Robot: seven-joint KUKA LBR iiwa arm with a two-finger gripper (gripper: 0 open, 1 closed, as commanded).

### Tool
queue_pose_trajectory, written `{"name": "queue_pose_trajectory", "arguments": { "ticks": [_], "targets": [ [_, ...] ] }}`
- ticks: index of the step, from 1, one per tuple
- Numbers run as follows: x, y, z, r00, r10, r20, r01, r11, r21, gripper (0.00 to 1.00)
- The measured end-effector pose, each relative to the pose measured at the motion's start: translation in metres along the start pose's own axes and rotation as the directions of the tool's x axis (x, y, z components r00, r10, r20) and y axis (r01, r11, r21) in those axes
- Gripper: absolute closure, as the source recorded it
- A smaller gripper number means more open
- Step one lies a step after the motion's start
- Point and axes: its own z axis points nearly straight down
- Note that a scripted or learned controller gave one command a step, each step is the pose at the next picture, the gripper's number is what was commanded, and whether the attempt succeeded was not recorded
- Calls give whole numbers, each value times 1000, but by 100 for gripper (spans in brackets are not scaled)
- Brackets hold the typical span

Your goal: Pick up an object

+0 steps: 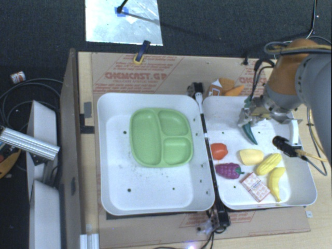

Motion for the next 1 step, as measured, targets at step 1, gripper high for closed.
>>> {"name": "queue_pose_trajectory", "arguments": {
  "ticks": [1],
  "targets": [
    [73, -10, -112, 1000, -4, -2, 4, 1000, -4, 100]
  ]
}}
